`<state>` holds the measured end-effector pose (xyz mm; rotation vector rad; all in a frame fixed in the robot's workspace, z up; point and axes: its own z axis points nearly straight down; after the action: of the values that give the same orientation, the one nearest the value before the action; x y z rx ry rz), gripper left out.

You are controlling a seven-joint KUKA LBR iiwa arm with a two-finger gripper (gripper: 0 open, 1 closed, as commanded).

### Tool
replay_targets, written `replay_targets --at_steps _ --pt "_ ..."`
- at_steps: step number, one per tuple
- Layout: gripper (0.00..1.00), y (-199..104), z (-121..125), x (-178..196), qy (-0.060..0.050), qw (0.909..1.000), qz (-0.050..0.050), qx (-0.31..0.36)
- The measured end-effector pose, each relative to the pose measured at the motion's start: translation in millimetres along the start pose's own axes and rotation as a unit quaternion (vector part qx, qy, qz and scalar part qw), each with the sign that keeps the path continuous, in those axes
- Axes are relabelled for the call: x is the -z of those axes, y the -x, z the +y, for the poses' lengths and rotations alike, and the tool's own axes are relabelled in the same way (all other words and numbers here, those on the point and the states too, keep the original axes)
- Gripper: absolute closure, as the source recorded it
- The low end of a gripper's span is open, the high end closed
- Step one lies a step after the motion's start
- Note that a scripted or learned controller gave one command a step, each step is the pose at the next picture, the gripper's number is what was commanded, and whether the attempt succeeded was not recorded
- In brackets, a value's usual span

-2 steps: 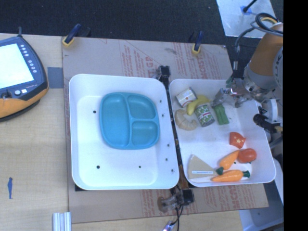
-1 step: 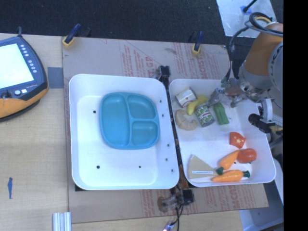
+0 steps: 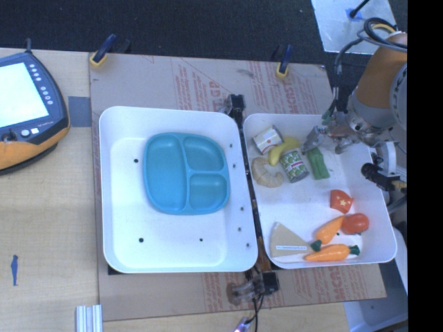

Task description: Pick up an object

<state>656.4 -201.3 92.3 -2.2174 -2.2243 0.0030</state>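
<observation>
My gripper [image 3: 325, 141] hangs over the far part of the right bin [image 3: 377, 206], its fingers spread open with nothing between them. Just below it lies a green block [image 3: 318, 163], next to a can with a green label [image 3: 294, 164] and a yellow banana [image 3: 281, 151]. A small white box [image 3: 266, 139] and a beige round piece [image 3: 267, 173] lie further left. Nearer the front are a red strawberry [image 3: 340, 200], a tomato [image 3: 355, 222], two carrots [image 3: 329, 253] and a pale wedge [image 3: 287, 241].
The left bin [image 3: 114, 185] holds a blue divided plate [image 3: 186, 173]. A tablet in an orange case [image 3: 28, 109] lies on the bench at the far left. Clamps [image 3: 102, 50] pin the cardboard sheet at the back edge.
</observation>
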Motion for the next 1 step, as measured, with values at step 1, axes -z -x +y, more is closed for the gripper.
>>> replay_targets --at_steps 1 --pt "0.00 5.5 0.2 0.1 0.001 1.0000 0.000 0.000"
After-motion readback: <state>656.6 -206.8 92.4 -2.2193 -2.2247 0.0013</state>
